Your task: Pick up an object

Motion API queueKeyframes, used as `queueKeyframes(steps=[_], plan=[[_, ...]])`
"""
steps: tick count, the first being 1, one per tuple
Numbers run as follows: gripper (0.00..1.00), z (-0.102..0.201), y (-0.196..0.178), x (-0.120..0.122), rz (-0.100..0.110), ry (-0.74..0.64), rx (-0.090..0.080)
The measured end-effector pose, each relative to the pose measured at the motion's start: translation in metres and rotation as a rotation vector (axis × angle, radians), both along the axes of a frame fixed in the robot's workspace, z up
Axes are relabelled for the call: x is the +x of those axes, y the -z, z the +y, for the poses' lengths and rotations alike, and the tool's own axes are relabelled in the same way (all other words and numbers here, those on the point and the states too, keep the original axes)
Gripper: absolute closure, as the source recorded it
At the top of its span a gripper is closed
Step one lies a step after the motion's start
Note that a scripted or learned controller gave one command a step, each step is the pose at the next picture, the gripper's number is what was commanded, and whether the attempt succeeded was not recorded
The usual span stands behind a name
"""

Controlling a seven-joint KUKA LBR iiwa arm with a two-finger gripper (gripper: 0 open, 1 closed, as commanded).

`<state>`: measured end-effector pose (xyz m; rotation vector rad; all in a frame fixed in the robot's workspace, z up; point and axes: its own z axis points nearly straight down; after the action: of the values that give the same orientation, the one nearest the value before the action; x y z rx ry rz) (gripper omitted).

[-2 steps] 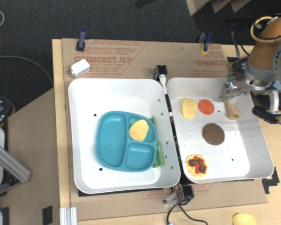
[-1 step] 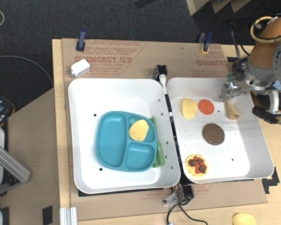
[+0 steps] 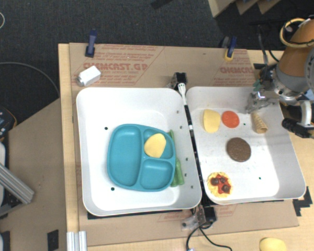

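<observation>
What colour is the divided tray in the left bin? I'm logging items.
Teal blue; the tray shows best in the camera view.

The two shallow white bins, left point(image 3: 91, 156) and right point(image 3: 282, 166), looked like smooth plastic w/ a soft sheen. The teal divided plastic tray point(image 3: 123, 158) was smooth, semi-gloss. The yellow lemon-shaped piece point(image 3: 155, 146) in it looked matt, slightly waxy. The brown round patty point(image 3: 238, 149) had a rough, grainy surface; the tan cone point(image 3: 259, 123) looked ridged, matt. The orange-red disc point(image 3: 230, 119) appeared smooth. The bench top point(image 3: 125, 61) looked like matt brown cardboard w/ red print. The silvery gripper point(image 3: 257, 101) read as bare metal, somewhat shiny. The dark floor point(image 3: 36, 20) looked like rough carpet.
</observation>
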<state>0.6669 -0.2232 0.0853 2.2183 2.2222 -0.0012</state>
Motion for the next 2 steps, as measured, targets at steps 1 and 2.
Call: queueKeyframes(steps=[1, 2], plan=[[1.0, 0.0, 0.0, 0.0, 0.0, 0.0, 0.0], [1.0, 0.0, 0.0, 0.0, 0.0, 0.0, 0.0]])
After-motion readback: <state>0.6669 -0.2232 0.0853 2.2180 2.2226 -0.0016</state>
